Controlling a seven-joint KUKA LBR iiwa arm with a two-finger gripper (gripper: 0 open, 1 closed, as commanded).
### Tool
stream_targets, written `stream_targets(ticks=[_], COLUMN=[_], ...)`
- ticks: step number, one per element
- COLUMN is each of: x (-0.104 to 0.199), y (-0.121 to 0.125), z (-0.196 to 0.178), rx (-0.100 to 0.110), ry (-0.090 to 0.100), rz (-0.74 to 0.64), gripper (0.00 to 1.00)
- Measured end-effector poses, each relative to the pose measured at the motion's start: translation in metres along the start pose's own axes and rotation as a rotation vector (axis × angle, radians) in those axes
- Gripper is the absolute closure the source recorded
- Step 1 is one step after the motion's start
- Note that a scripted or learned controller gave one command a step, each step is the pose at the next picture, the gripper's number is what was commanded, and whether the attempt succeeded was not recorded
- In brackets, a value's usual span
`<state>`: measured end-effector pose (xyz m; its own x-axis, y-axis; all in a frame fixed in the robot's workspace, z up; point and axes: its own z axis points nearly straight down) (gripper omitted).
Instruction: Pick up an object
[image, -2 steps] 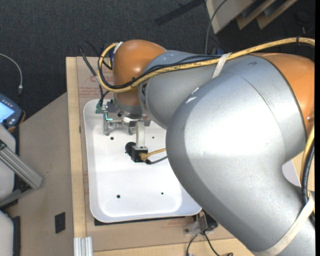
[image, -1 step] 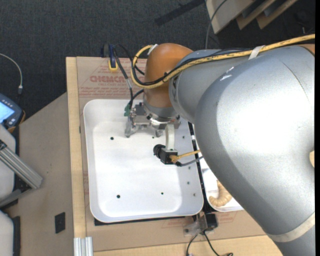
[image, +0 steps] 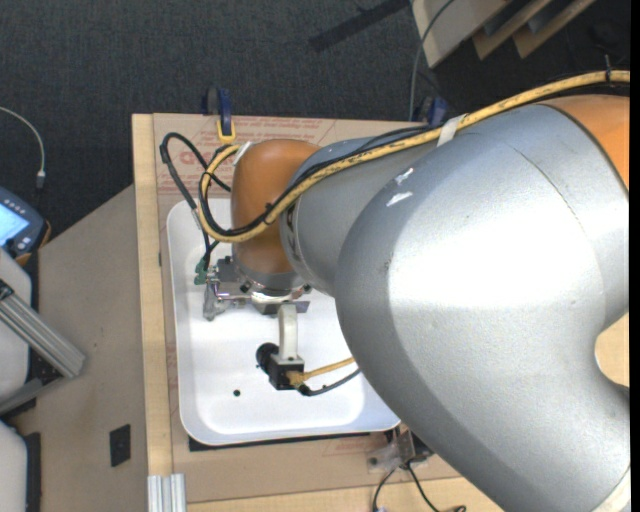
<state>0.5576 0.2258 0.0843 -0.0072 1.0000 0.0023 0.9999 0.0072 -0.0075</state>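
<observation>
With my gripper (image: 252, 292) over the white bin (image: 200, 400), spread or pressed together I cannot tell, I'd shift toward six o'clock, centre squarely above the small dark speck (image: 237, 392) lying there, then descend slowly.

Grey arm (image: 480, 280) is running off the right and bottom edges while covering the white bin's (image: 200, 400) right side, part of its far rim and the bench's (image: 147, 300) right half, and a dark speck (image: 236, 392) on the bin floor is reading too small to identify.
</observation>
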Motion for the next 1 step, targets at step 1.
stream_targets(ticks=[1], x=[-0.1095], y=[0.0408], z=[-0.0011], rx=[-0.009], ry=[-0.008], rz=[0.017], gripper=[0.0])
